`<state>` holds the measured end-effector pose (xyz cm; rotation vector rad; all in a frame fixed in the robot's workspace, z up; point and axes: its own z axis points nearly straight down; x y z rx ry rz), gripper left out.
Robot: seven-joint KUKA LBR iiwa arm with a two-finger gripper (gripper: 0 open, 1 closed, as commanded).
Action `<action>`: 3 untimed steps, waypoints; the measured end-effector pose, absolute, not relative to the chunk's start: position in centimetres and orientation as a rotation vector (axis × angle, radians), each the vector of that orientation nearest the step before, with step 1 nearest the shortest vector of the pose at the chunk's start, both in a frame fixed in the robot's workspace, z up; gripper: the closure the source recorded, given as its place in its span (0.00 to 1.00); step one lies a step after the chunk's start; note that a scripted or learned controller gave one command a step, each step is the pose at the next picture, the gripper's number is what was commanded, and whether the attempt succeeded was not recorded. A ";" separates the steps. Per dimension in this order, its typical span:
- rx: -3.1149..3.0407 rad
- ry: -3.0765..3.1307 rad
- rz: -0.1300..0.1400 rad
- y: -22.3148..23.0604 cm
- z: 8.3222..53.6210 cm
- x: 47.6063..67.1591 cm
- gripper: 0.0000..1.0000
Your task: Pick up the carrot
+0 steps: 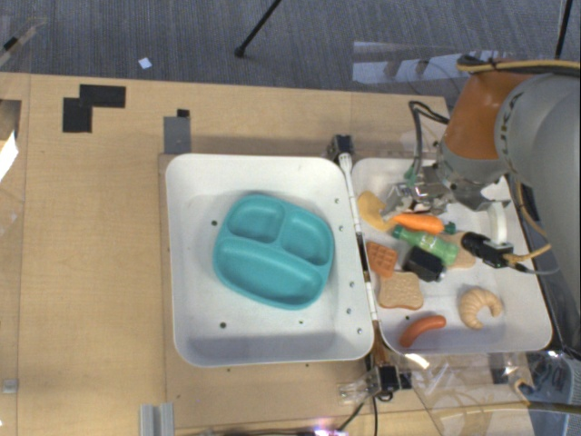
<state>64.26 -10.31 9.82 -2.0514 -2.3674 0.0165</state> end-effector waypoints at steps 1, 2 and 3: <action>-2.170 -2.285 -0.015 -9.7 9.0 62.8 0.00; -2.169 -2.294 -0.026 -9.5 10.3 63.1 1.00; -2.446 -1.978 -0.014 -3.9 18.8 62.7 1.00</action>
